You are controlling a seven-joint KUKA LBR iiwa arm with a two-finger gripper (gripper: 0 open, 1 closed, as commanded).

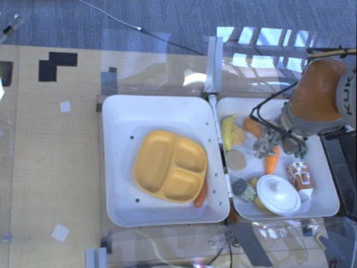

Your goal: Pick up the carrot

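The carrot (271,163) is a small orange tapered piece lying in the right bin (329,200), pointing toward the front. My gripper (275,145) hangs low over the carrot's upper end, under the grey wrist and orange band. The carrot's top is partly hidden by the gripper's metal parts. Its lower half shows plainly on the bin floor.
The right bin also holds a banana (227,130), an orange rounded piece (251,127), a tan disc (236,160), a small can (244,190), a white lidded bowl (277,194) and a small carton (300,176). The left bin (120,144) holds a yellow divided plate (169,165) and a sausage (201,195).
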